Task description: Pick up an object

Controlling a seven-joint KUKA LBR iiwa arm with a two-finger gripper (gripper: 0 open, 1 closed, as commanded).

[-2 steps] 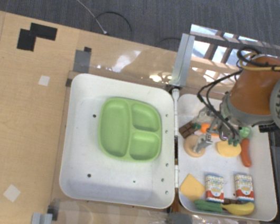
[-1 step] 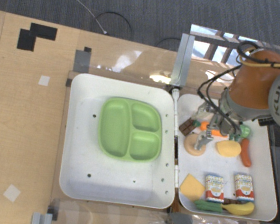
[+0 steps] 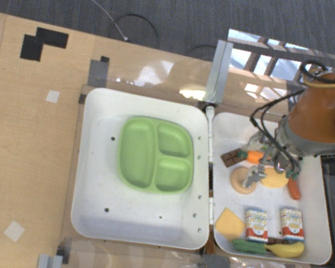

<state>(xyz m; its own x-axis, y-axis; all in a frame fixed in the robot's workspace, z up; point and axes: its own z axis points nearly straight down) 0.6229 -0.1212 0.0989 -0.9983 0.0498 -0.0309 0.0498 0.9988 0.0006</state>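
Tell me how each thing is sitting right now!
Green divided plate: flat, right way up, in the left bin.
Two small cartons: lying flat, side by side, in the right bin.
Banana: lying by the near wall.
Gripper: low over a tan disc.

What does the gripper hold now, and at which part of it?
It cannot be told. The gripper is low over a round tan disc in the right bin, but no object shows between its tips.
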